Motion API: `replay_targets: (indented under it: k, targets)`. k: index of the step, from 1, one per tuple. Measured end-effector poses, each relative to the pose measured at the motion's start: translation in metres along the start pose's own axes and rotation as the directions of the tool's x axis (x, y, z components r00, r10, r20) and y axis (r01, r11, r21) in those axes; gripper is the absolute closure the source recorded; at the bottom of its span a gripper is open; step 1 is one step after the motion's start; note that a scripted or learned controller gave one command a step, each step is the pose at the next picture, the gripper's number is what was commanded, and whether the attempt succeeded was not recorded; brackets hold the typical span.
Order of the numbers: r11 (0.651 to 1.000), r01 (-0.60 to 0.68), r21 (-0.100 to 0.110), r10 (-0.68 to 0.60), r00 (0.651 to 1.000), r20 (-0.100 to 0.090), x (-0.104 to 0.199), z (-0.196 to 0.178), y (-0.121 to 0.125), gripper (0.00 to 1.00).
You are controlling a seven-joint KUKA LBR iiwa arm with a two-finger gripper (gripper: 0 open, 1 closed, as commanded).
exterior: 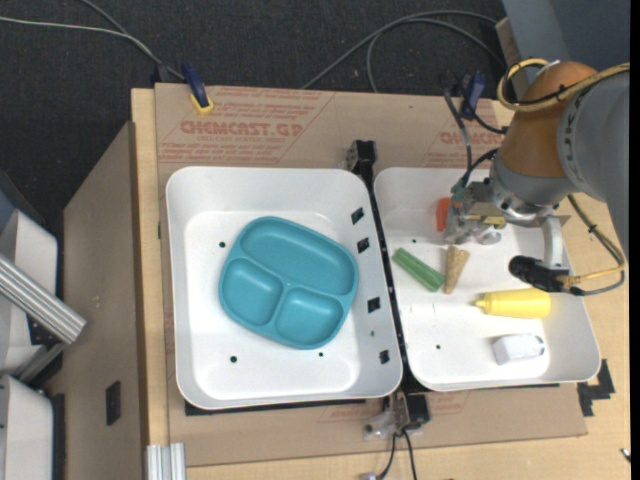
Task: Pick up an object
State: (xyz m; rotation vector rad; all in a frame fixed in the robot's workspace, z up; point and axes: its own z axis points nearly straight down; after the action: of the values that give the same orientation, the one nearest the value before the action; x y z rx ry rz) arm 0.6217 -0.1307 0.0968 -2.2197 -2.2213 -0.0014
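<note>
Camera view, your read: end effector (468, 230) low in right bin (570, 358), finger state cannot tell. Nearest object, tan cone (455, 268), lies just below it toward camera, long axis running near-to-far. You count in right bin: one tan cone, one green stick (417, 269) just left of cone, one yellow bottle (515, 304), one white block (517, 348), one orange piece (442, 214). Left bin (190, 268): one blue tray (288, 281).
</note>
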Motion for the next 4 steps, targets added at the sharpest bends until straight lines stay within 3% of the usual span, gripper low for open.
replay_targets:
  k: [3, 4]
  targets:
    - [1.000, 0.001, -0.009, -0.001, 1.000, 0.003, 0.009, -0.178, 0.005, 1.00]
    - [1.000, 0.006, 0.002, -0.006, 1.000, -0.002, 0.068, -0.160, 0.006, 1.00]
